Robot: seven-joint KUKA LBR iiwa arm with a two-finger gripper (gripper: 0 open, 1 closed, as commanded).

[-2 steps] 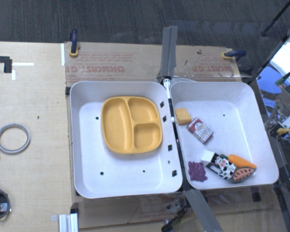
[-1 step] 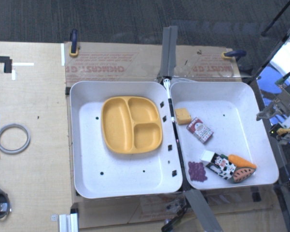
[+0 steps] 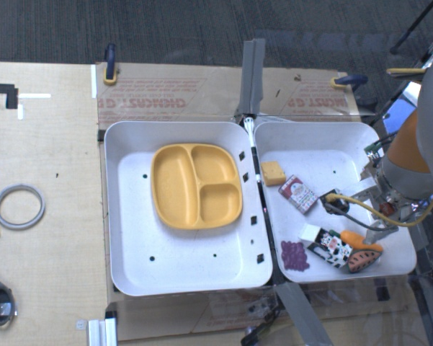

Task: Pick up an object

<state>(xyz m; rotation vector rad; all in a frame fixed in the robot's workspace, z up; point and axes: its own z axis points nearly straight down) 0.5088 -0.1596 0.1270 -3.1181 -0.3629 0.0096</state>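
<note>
Orange toy (image 3: 354, 237) beside low arm (image 3: 407, 166)

Two bins: open floor and clutter.
The left bin (image 3: 130, 265) has bare floor around a central plate (image 3: 197, 186). The right bin (image 3: 324, 146) is bare at the back. A sponge (image 3: 273, 172), packet (image 3: 298, 194), grapes (image 3: 295, 255), cow toy (image 3: 331, 246) and carrot (image 3: 362, 242) crowd its front, and the arm (image 3: 409, 153) overhangs its right edge.
</note>
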